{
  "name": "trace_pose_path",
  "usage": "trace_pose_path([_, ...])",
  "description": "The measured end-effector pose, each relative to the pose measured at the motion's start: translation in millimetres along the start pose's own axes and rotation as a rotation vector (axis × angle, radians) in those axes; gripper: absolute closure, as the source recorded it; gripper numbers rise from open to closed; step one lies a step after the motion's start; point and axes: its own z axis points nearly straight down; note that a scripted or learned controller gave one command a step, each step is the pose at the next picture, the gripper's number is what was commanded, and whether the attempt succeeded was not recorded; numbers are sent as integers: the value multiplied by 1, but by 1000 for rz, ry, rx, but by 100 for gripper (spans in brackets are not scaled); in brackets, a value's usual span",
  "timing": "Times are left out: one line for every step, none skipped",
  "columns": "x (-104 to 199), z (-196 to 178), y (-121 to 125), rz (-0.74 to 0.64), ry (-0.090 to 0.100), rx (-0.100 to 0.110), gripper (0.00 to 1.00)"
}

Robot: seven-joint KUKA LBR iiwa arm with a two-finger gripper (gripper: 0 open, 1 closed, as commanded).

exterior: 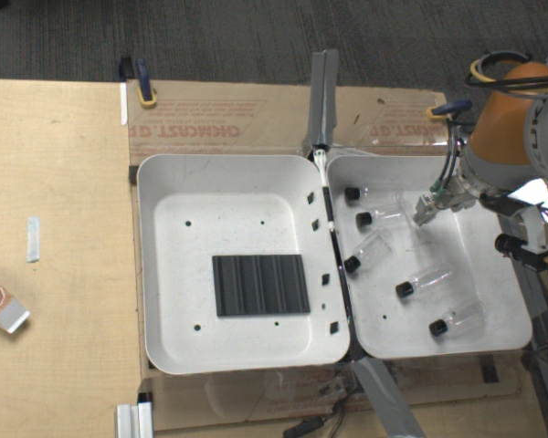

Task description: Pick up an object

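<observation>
The jaws hang over the right bin near its far edge; I cannot tell their spread. Approach step: descend onto one clear black-capped vial lying mid-bin.

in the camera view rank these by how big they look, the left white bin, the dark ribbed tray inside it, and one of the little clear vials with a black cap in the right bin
1. Left white bin, largest.
2. Dark ribbed tray, lying flat inside that bin.
3. Clear vial with black cap in the right bin, clearly smallest.
</observation>
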Motion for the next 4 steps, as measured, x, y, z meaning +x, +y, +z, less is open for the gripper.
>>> trace_pose_path([0, 0, 0, 0, 0, 0, 0])
trace_pose_path([-1, -9, 0, -1, -2, 0, 100])
trace_pose_path([0, -9, 0, -1, -2, 0, 0])
trace_pose_path([-4, 10, -90, -18, 4, 2, 0])
